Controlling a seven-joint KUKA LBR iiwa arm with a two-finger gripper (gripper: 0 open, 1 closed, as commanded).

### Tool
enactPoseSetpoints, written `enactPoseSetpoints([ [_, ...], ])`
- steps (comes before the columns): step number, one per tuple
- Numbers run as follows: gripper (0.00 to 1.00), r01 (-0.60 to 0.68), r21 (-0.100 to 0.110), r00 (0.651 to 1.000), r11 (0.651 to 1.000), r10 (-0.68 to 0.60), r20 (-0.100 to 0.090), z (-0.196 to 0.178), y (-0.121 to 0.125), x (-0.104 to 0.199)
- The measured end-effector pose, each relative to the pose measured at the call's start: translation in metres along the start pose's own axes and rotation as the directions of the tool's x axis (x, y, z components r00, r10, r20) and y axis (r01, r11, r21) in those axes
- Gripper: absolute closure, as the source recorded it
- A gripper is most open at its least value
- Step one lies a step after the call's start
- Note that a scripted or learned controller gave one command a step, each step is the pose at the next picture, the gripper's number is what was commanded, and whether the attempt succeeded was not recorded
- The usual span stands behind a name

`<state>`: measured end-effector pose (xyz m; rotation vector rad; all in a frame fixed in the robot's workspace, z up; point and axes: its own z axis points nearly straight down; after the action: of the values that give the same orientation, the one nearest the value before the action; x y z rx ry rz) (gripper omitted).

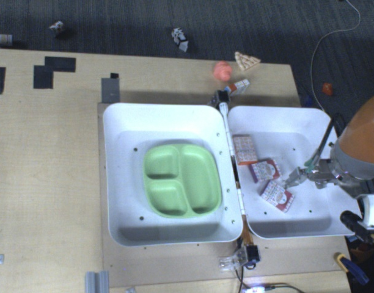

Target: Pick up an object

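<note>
Pale wooden surface [46,182] is backed by dark carpet [113,11] strewn with scraps; pincer [295,177] state cannot be told.

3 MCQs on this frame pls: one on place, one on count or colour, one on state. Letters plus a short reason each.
1. Where does the green tray lie?
A. In the left bin
B. In the right bin
C. On the bench outside the bins

2. How many compartments does the green tray have?
A. One
B. Three
C. Six

3. How do the small packets in the right bin stand to the gripper?
A. One is lifted clear of the bin
B. All lie on the bin floor, the gripper just beside them
C. All are stacked on the green tray

Answers:
1 A: the green tray rests on the floor of the left bin.
2 B: two small cells on its left side, one long cell on its right.
3 B: the packets lie flat in the right bin, and the gripper sits at their right edge with none raised.
</note>
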<state>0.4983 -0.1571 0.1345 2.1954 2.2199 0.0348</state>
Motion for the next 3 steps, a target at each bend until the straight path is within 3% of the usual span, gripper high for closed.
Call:
enactPoseSetpoints([
  [1,0.00,-0.009,0.011,1.000,1.000,0.009,0.007,0.045,-0.007,0.030],
  [2,1.00,-0.007,0.003,1.000,1.000,0.007,0.009,0.032,-0.004,0.029],
  [3,0.00,-0.007,0.003,1.000,1.000,0.007,0.009,0.032,-0.004,0.029],
])
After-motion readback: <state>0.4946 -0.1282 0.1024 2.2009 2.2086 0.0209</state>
